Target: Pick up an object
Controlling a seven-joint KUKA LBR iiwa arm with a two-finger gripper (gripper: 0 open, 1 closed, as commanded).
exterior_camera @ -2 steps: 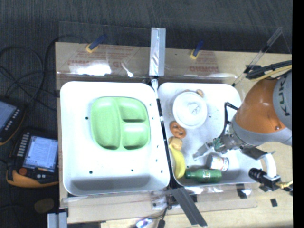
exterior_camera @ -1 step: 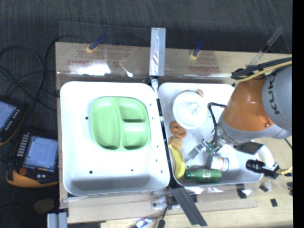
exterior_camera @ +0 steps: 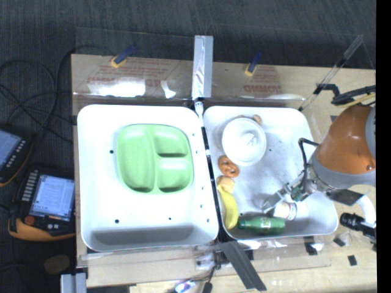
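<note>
The right bin (exterior_camera: pixel 311 133) holds a white bowl (exterior_camera: pixel 244 140) at its back, a small orange pretzel-shaped piece (exterior_camera: pixel 228 166) by the left wall, a yellow banana (exterior_camera: pixel 230 205) below that, and a green bottle (exterior_camera: pixel 261 224) lying along the front wall. A small white object (exterior_camera: pixel 285 210) sits just right of the bottle's end. My gripper (exterior_camera: pixel 276 200) hangs low in the front right part of this bin, right over the white object and just above the bottle. Nothing shows as gripped.
The left bin (exterior_camera: pixel 91 182) carries a green divided plate (exterior_camera: pixel 156 157). A metal divider post (exterior_camera: pixel 202 66) stands behind the seam between the bins. The arm's orange band (exterior_camera: pixel 348 142) overhangs the right bin's right wall. Tablets and cables lie at far left.
</note>
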